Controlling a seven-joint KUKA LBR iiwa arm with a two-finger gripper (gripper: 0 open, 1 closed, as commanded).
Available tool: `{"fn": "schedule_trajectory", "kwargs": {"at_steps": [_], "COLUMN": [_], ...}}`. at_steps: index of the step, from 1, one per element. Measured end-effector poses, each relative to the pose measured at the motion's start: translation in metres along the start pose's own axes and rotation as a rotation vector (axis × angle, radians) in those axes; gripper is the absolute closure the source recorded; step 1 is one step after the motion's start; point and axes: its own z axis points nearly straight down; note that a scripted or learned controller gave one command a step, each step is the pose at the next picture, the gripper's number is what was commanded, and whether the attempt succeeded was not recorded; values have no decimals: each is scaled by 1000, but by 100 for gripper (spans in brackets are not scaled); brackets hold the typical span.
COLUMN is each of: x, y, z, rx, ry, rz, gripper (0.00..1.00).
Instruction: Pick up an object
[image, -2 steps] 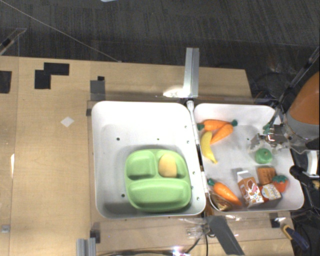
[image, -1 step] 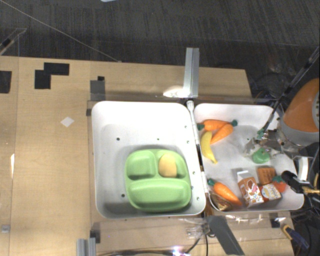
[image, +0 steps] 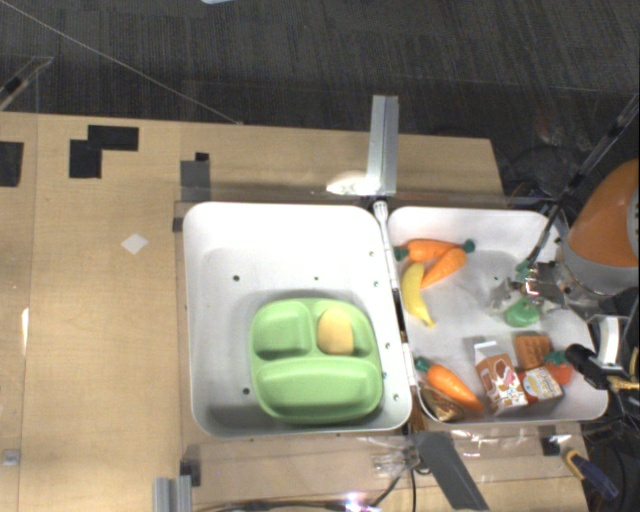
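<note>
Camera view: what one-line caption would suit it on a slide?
Robot arm reaches into the right bin of toy carrots, banana and cartons; left bin holds a green tray.

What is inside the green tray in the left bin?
The green tray holds one yellow fruit in its upper right compartment. Whatever lies under the fruit is covered.

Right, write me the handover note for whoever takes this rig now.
Gripper: low in the right bin, just above a small green item; finger state unreadable, nothing seen held.
Right bin: two carrots and a banana at the top left, another carrot and small cartons at the bottom.
Left bin: green tray with a yellow fruit.
Done: nothing lifted.
Left: pick one object.
</note>
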Motion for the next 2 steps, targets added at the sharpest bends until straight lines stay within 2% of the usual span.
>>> {"fn": "schedule_trajectory", "kwargs": {"at_steps": [1, 2], "x": [21, 8], "y": [8, 7], "z": [0, 0], "rx": [1, 2], "ry": [-3, 1], "rz": [67, 85], "gripper": [0, 0]}}
